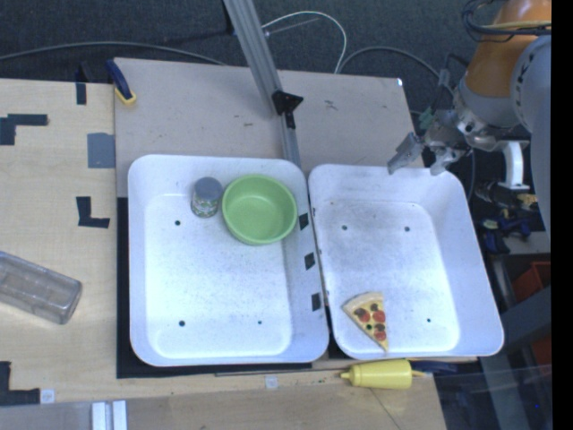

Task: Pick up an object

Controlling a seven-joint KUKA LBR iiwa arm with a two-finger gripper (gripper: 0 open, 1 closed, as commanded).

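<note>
In the left bin (157, 330) a green bowl (260, 209) sits at the back, with a small grey can (206, 197) upright and touching its left side. A toy pizza slice (369, 316) lies near the front of the right bin (466, 267). My gripper (414, 164) hangs over the right bin's back rim, far from the pizza slice. Its two fingers are spread apart, open, with nothing between them.
A yellow mustard bottle (380, 374) lies on the bench just in front of the right bin. A clear plastic container (36, 287) rests at the far left. A slanted metal pole (260, 52) rises behind the bins, and a blue-and-yellow clamp (121, 83) lies at the back left.
</note>
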